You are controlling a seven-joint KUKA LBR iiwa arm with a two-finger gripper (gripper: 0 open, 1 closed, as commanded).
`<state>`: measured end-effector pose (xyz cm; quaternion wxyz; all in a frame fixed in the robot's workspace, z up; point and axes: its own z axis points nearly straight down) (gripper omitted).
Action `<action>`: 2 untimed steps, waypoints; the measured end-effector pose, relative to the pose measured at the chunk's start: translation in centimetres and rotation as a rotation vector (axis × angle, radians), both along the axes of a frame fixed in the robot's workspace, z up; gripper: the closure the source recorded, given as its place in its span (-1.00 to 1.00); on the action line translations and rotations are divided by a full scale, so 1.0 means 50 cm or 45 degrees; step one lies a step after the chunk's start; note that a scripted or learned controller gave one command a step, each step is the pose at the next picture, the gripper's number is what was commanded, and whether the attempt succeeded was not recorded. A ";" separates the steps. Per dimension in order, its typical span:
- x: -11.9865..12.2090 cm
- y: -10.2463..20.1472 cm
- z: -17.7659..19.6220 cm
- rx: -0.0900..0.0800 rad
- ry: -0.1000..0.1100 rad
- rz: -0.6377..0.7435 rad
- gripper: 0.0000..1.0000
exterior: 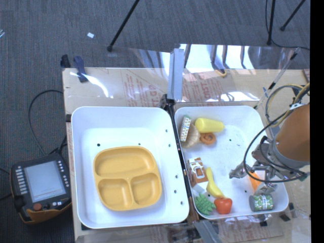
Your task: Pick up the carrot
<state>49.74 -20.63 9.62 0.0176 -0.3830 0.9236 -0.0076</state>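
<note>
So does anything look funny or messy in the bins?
Nothing looks broken or spilled. The toy food sits jumbled in the right bin, and the green can lies on its side in the near right corner. The gripper is right over the carrot. The yellow divided tray sits a bit crooked in the left bin.

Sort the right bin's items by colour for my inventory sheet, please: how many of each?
Yellow: 2, the lemon-like piece and banana
Orange: 2, the slice and carrot
Green: 2, the leafy piece and can
Red: 1, the tomato
Mixed: 2, the packets
Total: 9
</note>
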 end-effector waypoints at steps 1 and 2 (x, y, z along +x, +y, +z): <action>-0.004 0.004 0.015 0.003 0.020 0.005 1.00; -0.034 0.033 0.096 0.009 0.046 -0.244 1.00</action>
